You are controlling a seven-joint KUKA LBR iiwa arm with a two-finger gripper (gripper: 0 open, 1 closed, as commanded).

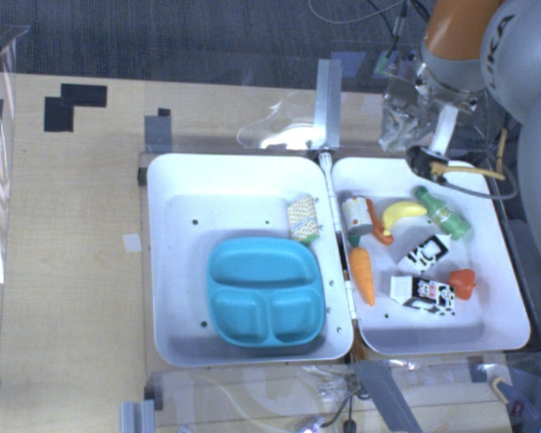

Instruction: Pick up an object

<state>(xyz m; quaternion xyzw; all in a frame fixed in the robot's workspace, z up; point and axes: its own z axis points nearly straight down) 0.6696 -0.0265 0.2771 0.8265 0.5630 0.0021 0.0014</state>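
Yellow banana (404,212), curved, smooth

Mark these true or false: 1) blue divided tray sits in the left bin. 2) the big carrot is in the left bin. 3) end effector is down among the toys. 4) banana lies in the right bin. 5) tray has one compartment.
1) The blue plastic divided tray lies in the left white bin. True.
2) The large orange toy carrot is in the left bin. False: it lies in the right white bin, along its left wall.
3) The end effector is down among the toys. False: it is by the right bin's far edge, apart from them.
4) The yellow toy banana lies in the right bin. True.
5) The tray has one compartment. False: it has three.
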